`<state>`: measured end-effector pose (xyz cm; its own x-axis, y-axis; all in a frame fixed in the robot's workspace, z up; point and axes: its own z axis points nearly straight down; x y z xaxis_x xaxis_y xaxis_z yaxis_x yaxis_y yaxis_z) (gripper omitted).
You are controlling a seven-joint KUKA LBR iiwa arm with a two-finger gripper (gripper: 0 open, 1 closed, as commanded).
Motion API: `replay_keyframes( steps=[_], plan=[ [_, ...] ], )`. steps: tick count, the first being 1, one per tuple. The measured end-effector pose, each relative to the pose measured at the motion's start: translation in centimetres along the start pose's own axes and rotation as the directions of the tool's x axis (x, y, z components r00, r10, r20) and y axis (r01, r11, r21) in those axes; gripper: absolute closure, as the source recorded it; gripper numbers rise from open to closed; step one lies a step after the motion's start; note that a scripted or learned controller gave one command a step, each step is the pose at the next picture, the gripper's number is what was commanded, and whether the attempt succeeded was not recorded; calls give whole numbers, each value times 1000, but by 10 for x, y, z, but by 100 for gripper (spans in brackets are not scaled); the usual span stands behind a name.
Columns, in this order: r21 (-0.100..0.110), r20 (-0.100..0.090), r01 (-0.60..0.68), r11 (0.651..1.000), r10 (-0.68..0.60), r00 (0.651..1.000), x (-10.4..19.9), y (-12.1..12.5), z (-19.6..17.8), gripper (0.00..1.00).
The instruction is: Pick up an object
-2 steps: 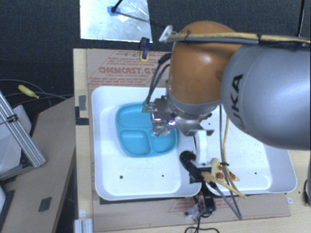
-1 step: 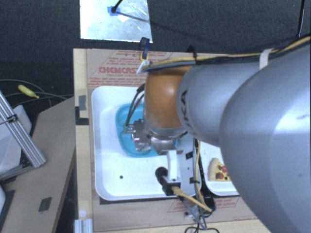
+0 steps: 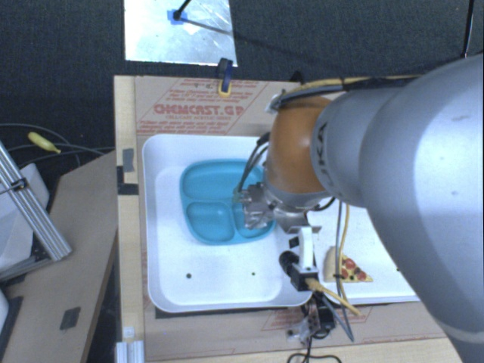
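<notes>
A blue divided plate (image 3: 215,203) lies in the left white bin (image 3: 166,278), toward its back and middle. My gripper (image 3: 253,212) hangs below the orange band (image 3: 295,153) and sits low over the plate's right edge; whether it touches the plate is hidden. The grey arm (image 3: 408,187) covers most of the right side of the view. In the right bin (image 3: 386,297), a pizza-slice toy (image 3: 352,269) lies near the front, partly behind yellow cables.
Cables and a black fitting (image 3: 302,267) dangle over the divider between the bins. A cardboard sheet (image 3: 197,108) lies behind the bins, with a yellow-and-blue clip (image 3: 224,78) on it. A metal frame (image 3: 30,210) stands at the far left.
</notes>
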<state>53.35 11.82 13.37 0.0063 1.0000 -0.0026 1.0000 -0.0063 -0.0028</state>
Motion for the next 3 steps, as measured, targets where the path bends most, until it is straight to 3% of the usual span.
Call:
replay_keyframes(
  steps=[2, 3],
  plan=[
    [-5, -4, 6, 1000, -6, 1000, 6, 0, -24, 100],
    [-4, -2, 0, 1000, 0, 1000, -64, -48, -77, 100]
  ],
)
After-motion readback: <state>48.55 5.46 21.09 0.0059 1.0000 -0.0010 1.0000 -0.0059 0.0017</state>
